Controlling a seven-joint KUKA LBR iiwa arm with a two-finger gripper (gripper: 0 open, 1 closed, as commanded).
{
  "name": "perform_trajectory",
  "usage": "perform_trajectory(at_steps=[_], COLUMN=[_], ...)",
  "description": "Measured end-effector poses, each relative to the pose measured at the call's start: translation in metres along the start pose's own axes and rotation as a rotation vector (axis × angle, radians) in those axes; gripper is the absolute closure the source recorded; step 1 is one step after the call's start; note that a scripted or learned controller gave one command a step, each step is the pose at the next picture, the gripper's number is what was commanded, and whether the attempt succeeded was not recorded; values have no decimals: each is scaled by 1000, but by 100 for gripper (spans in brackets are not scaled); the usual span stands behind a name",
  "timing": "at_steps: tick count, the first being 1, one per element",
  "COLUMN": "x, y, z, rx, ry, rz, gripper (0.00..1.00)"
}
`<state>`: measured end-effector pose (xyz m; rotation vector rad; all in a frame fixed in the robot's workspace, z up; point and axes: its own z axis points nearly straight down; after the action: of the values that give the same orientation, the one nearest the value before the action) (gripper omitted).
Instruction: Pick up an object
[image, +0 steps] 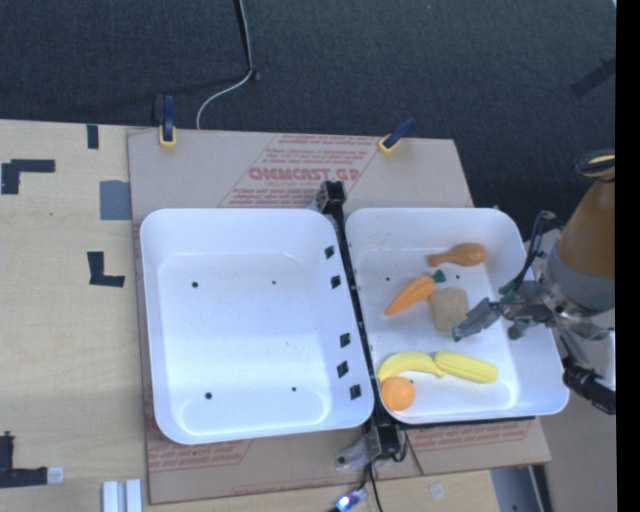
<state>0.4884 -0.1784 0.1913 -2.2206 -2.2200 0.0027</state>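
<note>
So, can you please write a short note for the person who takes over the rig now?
Gripper: over the right bin, fingers open, holding nothing, its tip beside the beige block.
Things, all in the right bin: carrot, drumstick, banana, corn cob, orange.
Done: nothing picked up.
Left: close on one object, probably the beige block, and lift it.

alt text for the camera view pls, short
The arm's gripper hangs over the right bin, beside a beige block, holding nothing. That bin also holds a carrot, drumstick, banana, corn cob and orange.
</note>
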Motion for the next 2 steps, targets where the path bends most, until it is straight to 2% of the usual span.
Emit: perform_trajectory(at_steps=[1, 2], x=[0, 0], y=[79, 76], z=[-2, -12], rx=[-7, -1], ry=[-1, 1], rz=[-5, -2], gripper=[0, 100])
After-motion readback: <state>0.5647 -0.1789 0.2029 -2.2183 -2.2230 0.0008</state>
